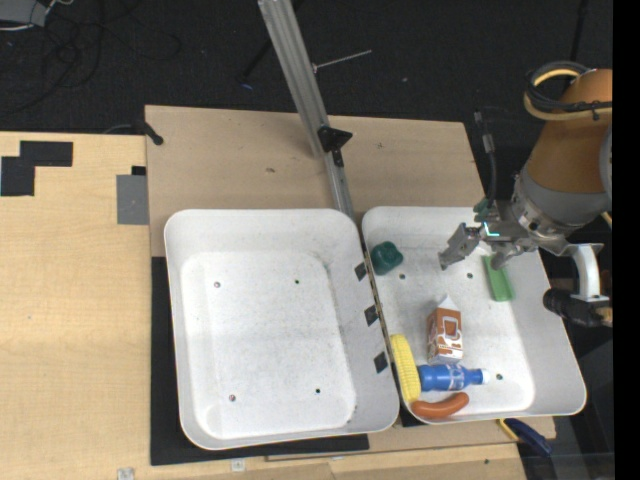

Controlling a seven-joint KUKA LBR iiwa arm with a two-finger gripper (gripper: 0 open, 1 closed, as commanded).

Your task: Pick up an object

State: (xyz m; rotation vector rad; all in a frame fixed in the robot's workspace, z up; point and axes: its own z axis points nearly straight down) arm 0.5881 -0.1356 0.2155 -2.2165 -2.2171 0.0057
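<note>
Left bin (260, 408), big white tray, sits beside the right bin (560, 383), touching along the middle. Arm (565, 168) comes in from the right, over the right bin's far half. Gripper (478, 250) fingers spread open, nothing between them, hanging above bare bin floor. Green block (499, 278) just right of the fingers. Teal lump (386, 257) near the divider. Brown packet (446, 334) mid-bin. Yellow corn (404, 366), blue bottle (448, 377), orange sausage (440, 405) bunched at the near edge.
</note>
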